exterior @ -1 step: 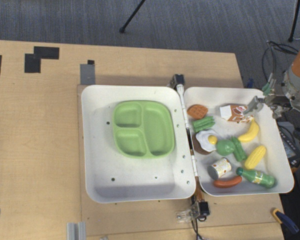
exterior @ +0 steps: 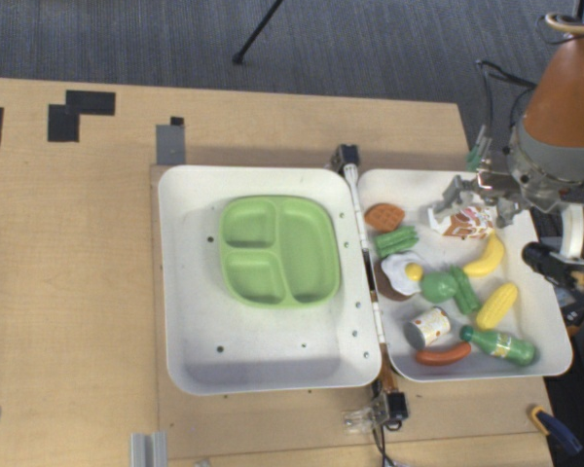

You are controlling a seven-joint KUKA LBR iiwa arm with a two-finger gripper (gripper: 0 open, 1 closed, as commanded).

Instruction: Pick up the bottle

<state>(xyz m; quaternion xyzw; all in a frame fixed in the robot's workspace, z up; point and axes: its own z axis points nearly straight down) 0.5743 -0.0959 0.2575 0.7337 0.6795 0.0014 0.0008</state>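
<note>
The bottle point(exterior: 501, 345) is green with a yellow label. It lies on its side in the front right corner of the right bin point(exterior: 557, 358), just right of a red sausage point(exterior: 443, 355). My gripper point(exterior: 482, 195) hangs over the back of that bin, above a white and orange packet point(exterior: 462, 223). It is well behind the bottle and apart from it, and the arm's orange band point(exterior: 565, 76) rises behind it.
The left bin point(exterior: 190, 348) holds a green divided plate point(exterior: 277, 251). Around the bottle in the right bin lie a corn cob point(exterior: 496, 305), banana point(exterior: 487, 257), small can point(exterior: 428, 327), green vegetable point(exterior: 450, 286), fried egg point(exterior: 401, 273) and brown patty point(exterior: 384, 215).
</note>
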